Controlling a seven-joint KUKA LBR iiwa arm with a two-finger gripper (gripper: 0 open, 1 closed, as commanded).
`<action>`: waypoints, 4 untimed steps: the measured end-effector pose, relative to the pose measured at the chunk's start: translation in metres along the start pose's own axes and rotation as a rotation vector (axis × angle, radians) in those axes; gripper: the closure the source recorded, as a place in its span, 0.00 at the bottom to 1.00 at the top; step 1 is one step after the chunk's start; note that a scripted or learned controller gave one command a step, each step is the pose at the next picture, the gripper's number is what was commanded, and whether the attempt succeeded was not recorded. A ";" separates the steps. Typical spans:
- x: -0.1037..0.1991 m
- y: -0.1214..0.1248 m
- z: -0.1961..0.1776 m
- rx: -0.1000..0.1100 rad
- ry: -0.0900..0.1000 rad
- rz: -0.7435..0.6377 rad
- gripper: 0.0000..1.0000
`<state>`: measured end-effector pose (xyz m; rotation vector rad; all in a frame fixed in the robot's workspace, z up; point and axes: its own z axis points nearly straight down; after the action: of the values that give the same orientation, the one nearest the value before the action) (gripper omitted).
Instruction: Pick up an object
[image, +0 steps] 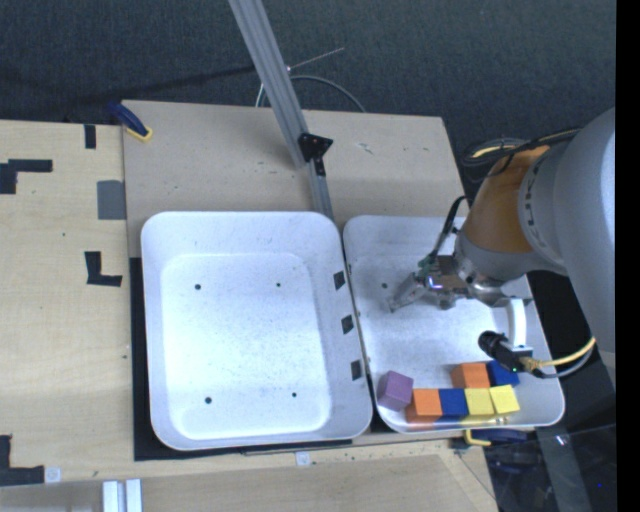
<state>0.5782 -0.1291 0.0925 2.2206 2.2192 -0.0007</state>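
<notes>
No readable writing or brand marks anywhere. Gripper (408, 293) sits low over the right bin (400, 240), upper middle of its floor, fingers spread apart, nothing between them; whether the tips touch the bin floor can't be told. Orange band (495, 215) of the arm is just right of it, over the bin's right rim.

Blocks are all bunched along the right bin's near edge, well apart from the gripper: purple block (396, 388) at the left, then a row touching side by side, orange block (427, 402), blue block (453, 402), yellow block (479, 402), second yellow block (504, 399). Another orange block (470, 376) sits just behind the row, with a blue one (503, 374) beside it, partly hidden by a black fitting.

Bare floor lies between gripper and blocks. Left bin (240, 330) touches the right bin along the middle rims. Metal pole (280, 85) slants above both.
</notes>
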 end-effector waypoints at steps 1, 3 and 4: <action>0.023 -0.020 0.001 0.005 0.003 -0.002 0.00; 0.035 -0.046 0.001 0.005 0.003 -0.004 0.00; 0.074 -0.091 -0.103 -0.002 0.003 -0.004 0.00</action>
<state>0.4874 -0.0547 0.1952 2.2169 2.2239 0.0051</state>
